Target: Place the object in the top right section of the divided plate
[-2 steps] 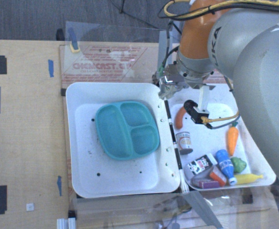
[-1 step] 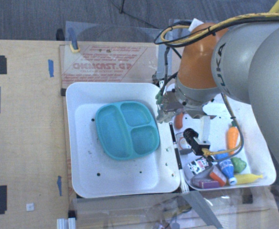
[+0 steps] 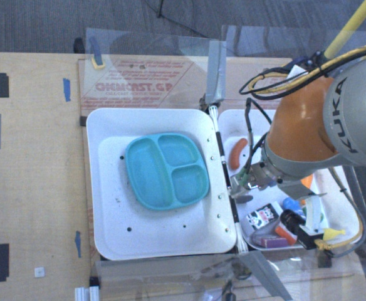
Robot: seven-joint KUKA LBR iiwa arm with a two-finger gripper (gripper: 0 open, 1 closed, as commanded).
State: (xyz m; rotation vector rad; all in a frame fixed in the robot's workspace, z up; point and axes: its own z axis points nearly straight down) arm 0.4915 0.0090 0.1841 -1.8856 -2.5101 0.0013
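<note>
The blue divided plate point(image 3: 146, 171) lies about in the middle of the left bin point(image 3: 108, 137), flat on the white floor. It has one long section on its left side and two smaller sections on its right side, one far and one near. The gripper point(image 3: 242, 184) hangs over the left edge of the right bin point(image 3: 343, 209), just beside the wall between the two bins, and I cannot tell if it is apart or together, or if it holds something. An orange-red sausage-shaped thing point(image 3: 237, 152) lies in the right bin just on the far side of the gripper. On the near side lie a black-and-white packet point(image 3: 262, 216), a small blue thing point(image 3: 291, 203) and a purple thing point(image 3: 267, 240). The grey and orange arm point(image 3: 302, 130) covers much of this bin.
</note>
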